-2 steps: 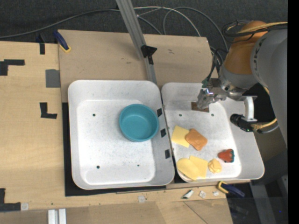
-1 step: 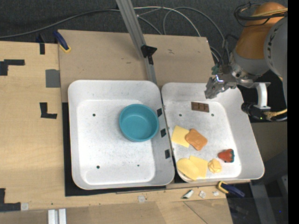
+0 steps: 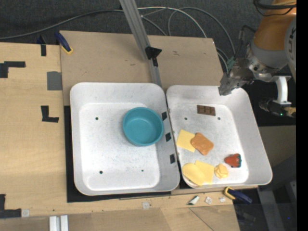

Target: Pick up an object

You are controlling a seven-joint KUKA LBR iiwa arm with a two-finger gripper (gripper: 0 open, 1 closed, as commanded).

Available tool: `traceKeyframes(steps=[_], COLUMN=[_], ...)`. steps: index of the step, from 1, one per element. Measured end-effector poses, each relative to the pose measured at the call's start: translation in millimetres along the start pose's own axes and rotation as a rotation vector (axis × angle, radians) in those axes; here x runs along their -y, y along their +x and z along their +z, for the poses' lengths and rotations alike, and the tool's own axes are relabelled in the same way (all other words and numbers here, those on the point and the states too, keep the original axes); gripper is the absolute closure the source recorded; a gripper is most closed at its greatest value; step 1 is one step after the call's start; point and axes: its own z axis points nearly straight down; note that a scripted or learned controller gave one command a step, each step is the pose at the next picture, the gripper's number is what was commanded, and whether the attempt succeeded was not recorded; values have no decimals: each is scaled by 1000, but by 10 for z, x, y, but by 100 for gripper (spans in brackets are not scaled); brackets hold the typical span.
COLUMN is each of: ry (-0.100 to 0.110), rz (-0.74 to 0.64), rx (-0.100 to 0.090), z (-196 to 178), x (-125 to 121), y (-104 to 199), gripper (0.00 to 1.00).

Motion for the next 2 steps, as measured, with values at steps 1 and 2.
traceKeyframes(steps=[1, 2], ry=[5, 6], rz=[-4, -4], rx=[-2, -2], z=[120, 119], x=[-128, -116], y=[482, 945], gripper=[100, 100])
